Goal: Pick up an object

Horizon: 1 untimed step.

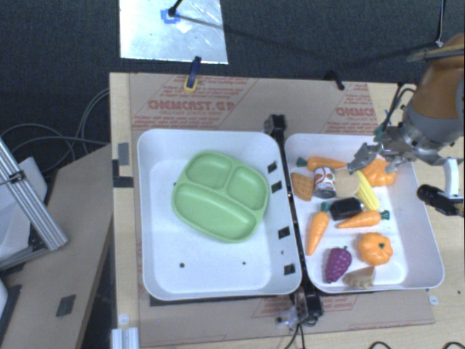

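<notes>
Glossy white bins (218, 286), ridged green tray (220, 195), plastic veg (317, 231)

"CHEMCAST GP" printed in red, upside down, on brown board (218, 97) under bins; repeated at right.

Two shallow white plastic bins are counted on the counter: a left bin (156, 217) and a right bin (429, 257). One pale green divided plate (220, 195) with three compartments is seen in the left bin. In the right bin, three orange toy carrots are counted (317, 231) (360, 219) (325, 163), along with one orange toy pumpkin (375, 248), one purple bunch of toy grapes (337, 263), one yellow toy corn cob (367, 193), one small printed can (324, 181) and one black oblong block (345, 209).
</notes>
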{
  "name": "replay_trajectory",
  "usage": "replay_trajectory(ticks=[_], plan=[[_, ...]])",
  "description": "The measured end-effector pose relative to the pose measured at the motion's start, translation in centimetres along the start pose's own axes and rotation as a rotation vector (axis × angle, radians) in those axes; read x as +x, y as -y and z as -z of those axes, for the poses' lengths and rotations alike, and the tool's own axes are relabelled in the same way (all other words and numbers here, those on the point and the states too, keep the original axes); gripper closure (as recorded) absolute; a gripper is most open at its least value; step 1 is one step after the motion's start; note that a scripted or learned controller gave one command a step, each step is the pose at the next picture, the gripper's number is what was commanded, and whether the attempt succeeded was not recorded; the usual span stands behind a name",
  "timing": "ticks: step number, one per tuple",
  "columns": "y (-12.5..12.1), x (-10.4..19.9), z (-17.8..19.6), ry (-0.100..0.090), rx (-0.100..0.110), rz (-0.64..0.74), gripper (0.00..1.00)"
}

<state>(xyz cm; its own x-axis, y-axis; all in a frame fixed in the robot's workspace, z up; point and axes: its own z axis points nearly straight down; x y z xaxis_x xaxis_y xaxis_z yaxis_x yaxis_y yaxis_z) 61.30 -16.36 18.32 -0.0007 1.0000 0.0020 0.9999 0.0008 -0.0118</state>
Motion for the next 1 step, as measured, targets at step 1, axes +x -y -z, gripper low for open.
replay_trajectory(ticks=[1], plan=[[-0.30, 0.05, 0.83, 0.002, -0.013, 0.003, 0.00]])
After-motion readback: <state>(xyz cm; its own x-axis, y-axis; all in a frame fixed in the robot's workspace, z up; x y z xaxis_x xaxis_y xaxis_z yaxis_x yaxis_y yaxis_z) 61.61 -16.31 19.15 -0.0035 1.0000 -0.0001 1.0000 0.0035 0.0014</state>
